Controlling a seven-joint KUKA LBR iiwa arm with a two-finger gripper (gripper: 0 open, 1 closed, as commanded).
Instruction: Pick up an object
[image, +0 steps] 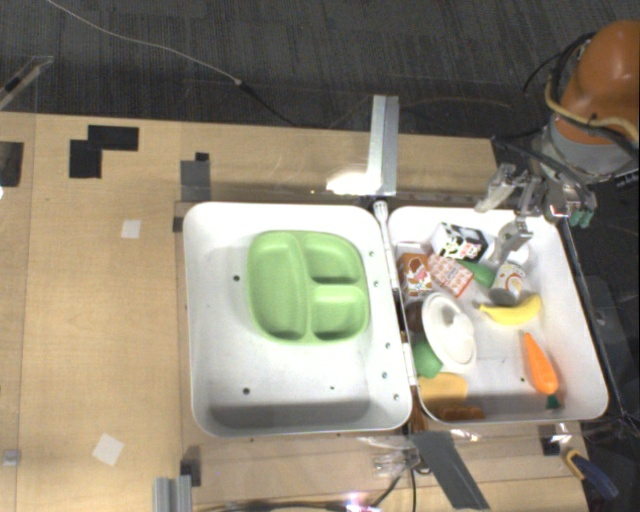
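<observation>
Yellow banana (513, 313) in right bin (580, 300), just below open tool (510, 215)

No lettering is legible; a red-and-white packet (449, 275) and a black-and-white carton (459, 241) in the right bin (583, 330) carry print, seemingly too blurred to read.

Arm (592, 100): grey body, glossy rounded orange band (607, 62) above the wrist, thin black cables looping beside the band. Below the band, a grey wrist block with small dark fittings. Gripper (505, 215): bare silvery metal, two slim fingers (515, 238) with angular bracket-like links, lighter than the wrist above.
</observation>
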